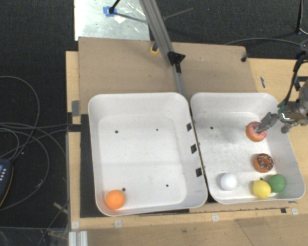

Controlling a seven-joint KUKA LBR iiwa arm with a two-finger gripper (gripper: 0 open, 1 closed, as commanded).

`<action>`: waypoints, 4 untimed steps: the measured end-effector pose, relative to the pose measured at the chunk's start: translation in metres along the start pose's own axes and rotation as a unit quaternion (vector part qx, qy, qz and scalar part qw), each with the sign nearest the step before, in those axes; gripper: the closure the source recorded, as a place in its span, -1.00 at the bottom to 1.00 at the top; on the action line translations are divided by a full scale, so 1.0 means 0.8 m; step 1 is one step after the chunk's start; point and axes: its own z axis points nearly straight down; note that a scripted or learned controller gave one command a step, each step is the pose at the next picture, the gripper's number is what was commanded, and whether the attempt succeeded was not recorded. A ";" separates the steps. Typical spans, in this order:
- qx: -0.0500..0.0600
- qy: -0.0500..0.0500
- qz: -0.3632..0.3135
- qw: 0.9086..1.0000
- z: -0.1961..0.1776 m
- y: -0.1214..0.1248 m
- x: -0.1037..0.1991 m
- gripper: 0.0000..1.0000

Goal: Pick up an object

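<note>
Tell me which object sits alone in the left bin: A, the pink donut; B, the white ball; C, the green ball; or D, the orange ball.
D: the orange ball lies by itself near the front corner of the left bin, while the white ball, pink donut and green ball are all in the right bin.

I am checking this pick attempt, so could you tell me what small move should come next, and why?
Probably a short descent: the gripper sits at the pink doughnut's right edge in the right bin, and nothing shows it gripped.
</note>
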 end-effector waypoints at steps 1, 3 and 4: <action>-0.002 -0.001 -0.001 1.000 -0.003 0.001 0.000 -1.00; 0.000 0.000 -0.001 1.000 0.123 0.012 0.013 -1.00; -0.003 -0.001 0.000 1.000 0.135 0.014 0.013 -1.00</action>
